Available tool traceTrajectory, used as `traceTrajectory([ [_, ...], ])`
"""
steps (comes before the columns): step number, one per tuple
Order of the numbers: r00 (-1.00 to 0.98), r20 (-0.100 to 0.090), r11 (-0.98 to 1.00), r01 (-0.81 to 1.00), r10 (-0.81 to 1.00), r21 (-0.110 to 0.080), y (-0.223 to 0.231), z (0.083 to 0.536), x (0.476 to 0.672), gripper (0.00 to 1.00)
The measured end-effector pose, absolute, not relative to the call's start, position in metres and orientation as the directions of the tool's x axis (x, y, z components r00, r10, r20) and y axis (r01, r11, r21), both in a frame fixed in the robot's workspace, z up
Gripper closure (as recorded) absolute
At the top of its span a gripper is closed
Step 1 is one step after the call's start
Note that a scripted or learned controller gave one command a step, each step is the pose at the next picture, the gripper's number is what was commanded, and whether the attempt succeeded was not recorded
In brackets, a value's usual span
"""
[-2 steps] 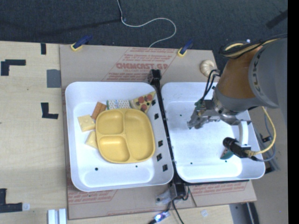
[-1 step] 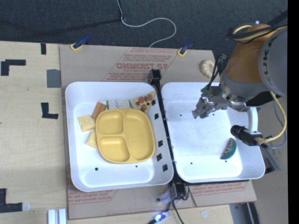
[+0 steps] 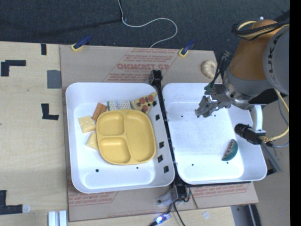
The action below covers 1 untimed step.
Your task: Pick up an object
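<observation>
Two bins [image 3: 75,126]; one yellow tray [image 3: 126,136]; one watermelon slice [image 3: 230,150]; gripper [image 3: 206,108] state unclear.

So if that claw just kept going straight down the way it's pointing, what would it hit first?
Most likely the bare white floor of the right bin. The gripper points down over its upper part, well away from the watermelon-slice toy. Its height above the floor is unclear.

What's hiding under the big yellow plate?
Small flat toys poke out from under the yellow plate: tan pieces on its left, patterned ones along its top. Anything fully beneath is covered.
</observation>
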<state>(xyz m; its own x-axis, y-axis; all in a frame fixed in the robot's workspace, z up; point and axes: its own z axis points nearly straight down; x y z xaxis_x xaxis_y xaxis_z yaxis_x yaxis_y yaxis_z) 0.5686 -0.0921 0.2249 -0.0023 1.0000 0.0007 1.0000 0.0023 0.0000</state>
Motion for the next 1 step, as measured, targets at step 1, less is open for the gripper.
traceTrajectory([
  [1,-0.004,0.001,0.004,1.0,1.0,0.001,-0.0855,0.2317,0.6072,1.0],
])
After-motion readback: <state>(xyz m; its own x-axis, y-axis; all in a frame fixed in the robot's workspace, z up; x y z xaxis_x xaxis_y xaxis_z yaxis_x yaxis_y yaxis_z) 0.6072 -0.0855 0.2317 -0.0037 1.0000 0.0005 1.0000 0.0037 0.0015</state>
